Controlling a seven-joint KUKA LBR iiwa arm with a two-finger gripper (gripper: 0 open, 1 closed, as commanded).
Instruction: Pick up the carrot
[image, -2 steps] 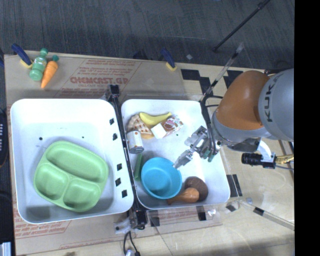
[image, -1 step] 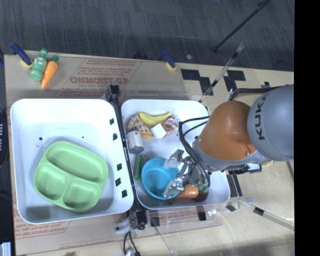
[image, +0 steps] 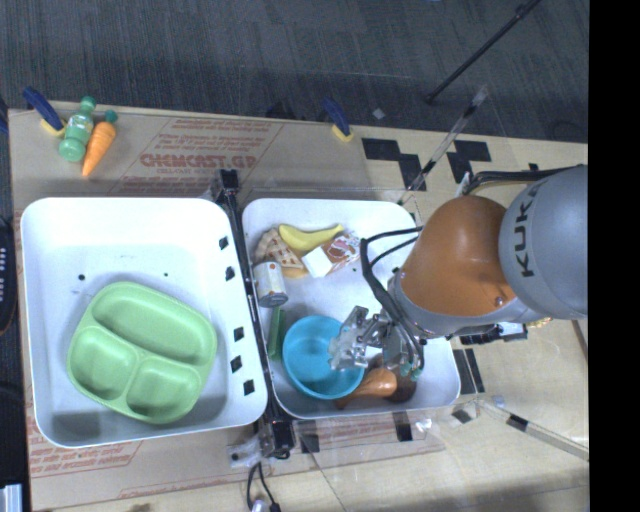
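Carrot (image: 378, 382) lies at the near edge of the right bin (image: 440, 395), orange, long axis roughly left to right; its left end tucks under or against the rim of the blue bowl (image: 318, 358), a darker item touching its right end, too shadowed to name; likely wedged there by the bowl and the bin's near wall, so a grasp has little side room.

Gripper (image: 372, 345) sits just far of the carrot, low over the bowl's right rim; whether it is parted or closed cannot be told, the metalwork and cables blur together; nothing is seen clasped in it; contact with bowl or carrot cannot be confirmed.

Farther in the same bin: banana (image: 308, 237), a waffle-like piece (image: 276, 252), a small can (image: 270, 284), clustered at the far left corner, well apart from the carrot.

Left bin (image: 50, 240) holds a green divided plate (image: 143, 350).

Outside the bins, far left on the bench, a second toy carrot (image: 98, 146) beside a green bottle (image: 75, 133); judged not the target, being out of the working bin.
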